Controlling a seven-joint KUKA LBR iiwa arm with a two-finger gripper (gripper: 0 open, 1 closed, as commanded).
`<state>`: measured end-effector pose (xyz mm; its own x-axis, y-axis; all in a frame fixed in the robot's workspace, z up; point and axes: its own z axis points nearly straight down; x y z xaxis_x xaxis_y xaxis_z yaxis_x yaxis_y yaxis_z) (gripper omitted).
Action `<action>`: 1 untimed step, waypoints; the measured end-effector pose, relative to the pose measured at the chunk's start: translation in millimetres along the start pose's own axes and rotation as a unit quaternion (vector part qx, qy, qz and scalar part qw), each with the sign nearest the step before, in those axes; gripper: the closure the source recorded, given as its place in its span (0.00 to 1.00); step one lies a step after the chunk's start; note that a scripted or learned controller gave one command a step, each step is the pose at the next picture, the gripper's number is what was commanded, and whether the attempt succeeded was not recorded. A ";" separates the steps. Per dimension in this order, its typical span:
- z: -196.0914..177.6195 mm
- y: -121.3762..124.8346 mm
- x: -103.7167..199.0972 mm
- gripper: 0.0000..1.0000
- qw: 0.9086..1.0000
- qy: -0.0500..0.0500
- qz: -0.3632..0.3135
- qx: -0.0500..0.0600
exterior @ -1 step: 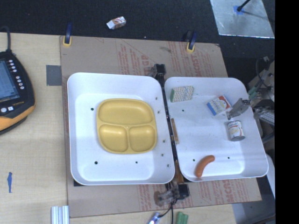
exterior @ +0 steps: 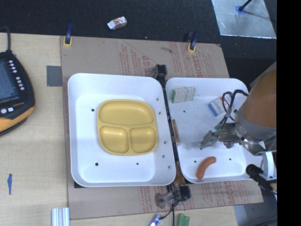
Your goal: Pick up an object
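sausage (exterior: 206, 166) in right bin (exterior: 188, 173), hand (exterior: 205, 142) just above it, fingers spread, pinching nothing; cardboard print unreadable.

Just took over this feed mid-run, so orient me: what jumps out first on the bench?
A yellow divided tray sits in the middle of the left bin. In the right bin, the gripper hangs just above an orange sausage near the front edge, holding nothing visible.
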<state>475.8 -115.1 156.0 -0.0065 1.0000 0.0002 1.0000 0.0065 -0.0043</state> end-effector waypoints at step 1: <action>65.2 -0.1 18.2 0.00 1.000 0.000 0.001 0.000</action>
<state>475.3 -96.8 90.8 -0.0051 1.0000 0.0005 1.0000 0.0051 -0.0050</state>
